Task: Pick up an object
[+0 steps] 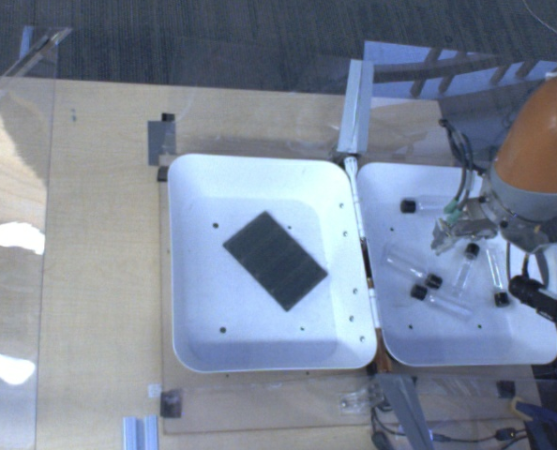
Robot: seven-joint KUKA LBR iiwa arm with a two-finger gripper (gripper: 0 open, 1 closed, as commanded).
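Several clear vials with black caps lie in the right bin (541,345). One vial (420,205) sits near the bin's back left. Two more, vial (408,268) and vial (443,301), lie crossed near the middle. Another vial (496,272) lies towards the right, its cap pointing to the front. My gripper (462,229) hangs low over the bin's middle, just above and behind a short vial (468,265). The grey arm with its orange band (541,139) comes in from the right and hides the bin's back right corner.
The left bin (194,326) holds a flat dark grey rectangular pad (275,260), lying diagonally in its middle. A metal divider (355,111) stands behind the seam between the bins. Black cabling (539,298) hangs at the right bin's right side.
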